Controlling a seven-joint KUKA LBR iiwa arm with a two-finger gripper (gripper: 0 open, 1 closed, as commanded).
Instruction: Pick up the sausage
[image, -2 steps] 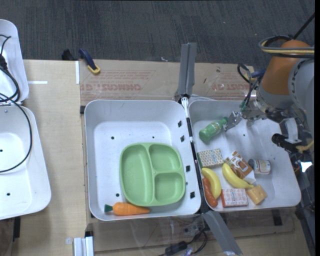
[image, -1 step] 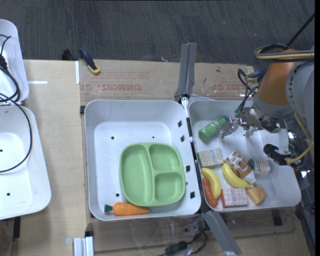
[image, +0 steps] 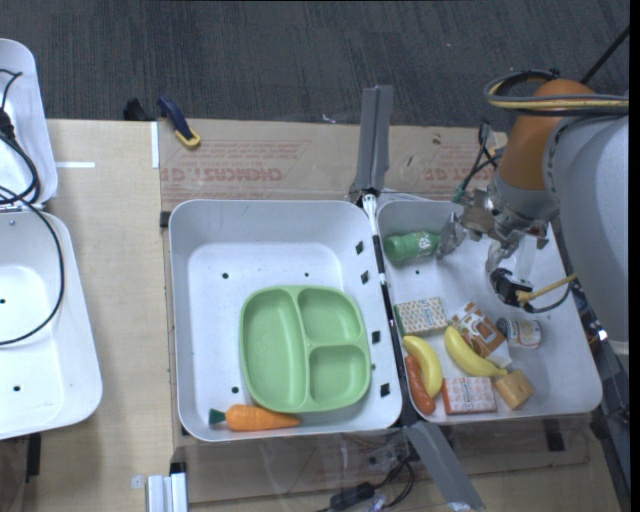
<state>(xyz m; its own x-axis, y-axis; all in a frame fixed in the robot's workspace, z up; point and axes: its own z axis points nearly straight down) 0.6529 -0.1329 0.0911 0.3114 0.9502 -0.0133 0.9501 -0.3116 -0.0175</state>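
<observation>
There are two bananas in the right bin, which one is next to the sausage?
The left banana, curving down along the bin's left wall, lies against the red sausage. The other banana sits further right.

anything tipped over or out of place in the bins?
The green bottle lies on its side in the right bin's far corner. The carrot sits outside the green divided plate, against the left bin's near wall.

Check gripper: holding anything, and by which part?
Nothing held. The gripper hangs over the right bin's far end, near the green bottle. The sausage lies at the near left, beside a banana.
</observation>
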